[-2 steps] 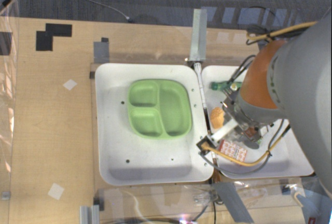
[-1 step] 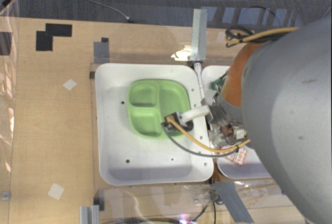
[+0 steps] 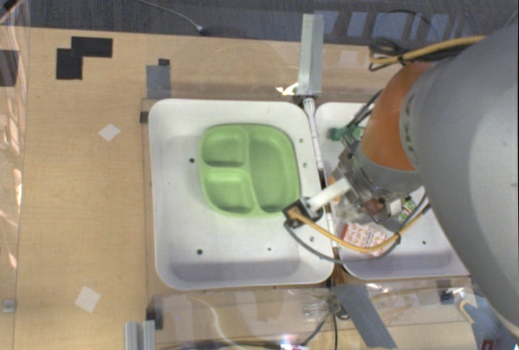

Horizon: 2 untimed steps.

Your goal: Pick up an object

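Green three-compartment plastic tray [image 3: 247,169] in smooth white bin [image 3: 174,259].

the wooden bench [image 3: 81,202] bears two white bins, left bin [image 3: 174,259] and right bin [image 3: 430,258], side by side.

Bright even light, soft shadows, slightly blurry.

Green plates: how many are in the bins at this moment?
1. The green divided plate lies in the left bin, toward its right side. The arm covers much of the right bin, so another could be hidden there.
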Each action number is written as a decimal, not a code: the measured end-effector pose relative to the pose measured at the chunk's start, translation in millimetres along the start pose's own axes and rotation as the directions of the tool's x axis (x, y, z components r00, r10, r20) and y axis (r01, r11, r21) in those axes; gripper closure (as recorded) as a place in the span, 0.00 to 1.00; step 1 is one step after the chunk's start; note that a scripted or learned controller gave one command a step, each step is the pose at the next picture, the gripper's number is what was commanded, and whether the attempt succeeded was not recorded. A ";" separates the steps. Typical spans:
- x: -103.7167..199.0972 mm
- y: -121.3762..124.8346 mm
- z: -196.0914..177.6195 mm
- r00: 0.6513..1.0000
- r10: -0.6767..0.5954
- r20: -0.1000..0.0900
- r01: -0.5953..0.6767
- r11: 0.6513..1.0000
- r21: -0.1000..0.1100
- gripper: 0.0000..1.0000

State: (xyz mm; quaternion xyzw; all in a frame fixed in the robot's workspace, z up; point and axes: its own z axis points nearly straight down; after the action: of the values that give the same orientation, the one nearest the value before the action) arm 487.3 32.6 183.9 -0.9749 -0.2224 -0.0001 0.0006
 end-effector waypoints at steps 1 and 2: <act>22.2 -45.8 -58.0 0.965 -0.264 -0.003 0.264 0.965 -0.001 1.00; 47.2 -78.7 -10.4 0.995 0.102 0.003 -0.102 0.995 0.001 1.00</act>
State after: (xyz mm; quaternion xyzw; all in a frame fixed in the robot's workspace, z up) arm 495.6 123.9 194.4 -0.9851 -0.1722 0.0014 0.0008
